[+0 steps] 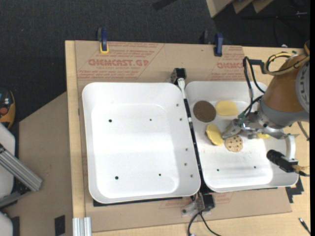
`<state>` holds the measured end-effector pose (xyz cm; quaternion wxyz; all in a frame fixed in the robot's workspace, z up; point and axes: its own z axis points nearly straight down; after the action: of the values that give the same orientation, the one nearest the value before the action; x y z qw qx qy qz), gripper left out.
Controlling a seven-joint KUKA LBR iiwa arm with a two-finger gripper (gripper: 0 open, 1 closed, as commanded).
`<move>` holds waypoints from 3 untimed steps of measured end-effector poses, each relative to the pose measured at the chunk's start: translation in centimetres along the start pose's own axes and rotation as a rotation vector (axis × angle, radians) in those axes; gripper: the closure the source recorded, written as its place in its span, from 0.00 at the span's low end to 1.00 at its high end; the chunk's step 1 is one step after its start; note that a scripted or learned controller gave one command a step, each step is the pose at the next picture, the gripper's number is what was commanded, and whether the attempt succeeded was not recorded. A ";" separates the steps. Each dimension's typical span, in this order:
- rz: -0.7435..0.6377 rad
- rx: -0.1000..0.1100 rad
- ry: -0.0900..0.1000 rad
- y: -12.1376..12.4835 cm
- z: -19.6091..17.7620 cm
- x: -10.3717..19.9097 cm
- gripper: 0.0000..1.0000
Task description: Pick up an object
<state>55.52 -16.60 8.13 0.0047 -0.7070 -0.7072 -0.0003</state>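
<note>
Only readable thing is the red "CHEMCAST GP" printed on the brown board (147, 58) under the bins, up and to the left of the gripper (235, 129). It repeats nearer it, cut off.

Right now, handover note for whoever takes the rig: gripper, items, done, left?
Gripper: low in the right bin, among the items; nothing visibly between its fingers.
Items, all in the right bin: brown disc, pale yellow piece, yellow piece, speckled cookie just under the gripper.
Left bin: bare white floor.
Done: arm has reached the items.
Left: grasp and lift one, likely the cookie.
</note>
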 end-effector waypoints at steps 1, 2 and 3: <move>0.001 -0.006 -0.007 0.0 -1.4 -0.2 1.00; 0.003 0.001 -0.003 -8.0 -0.2 1.7 1.00; -0.013 -0.022 -0.006 -1.6 -10.9 11.6 1.00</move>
<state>54.02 -5.04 19.15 -0.0052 -0.7023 -0.7118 -0.0060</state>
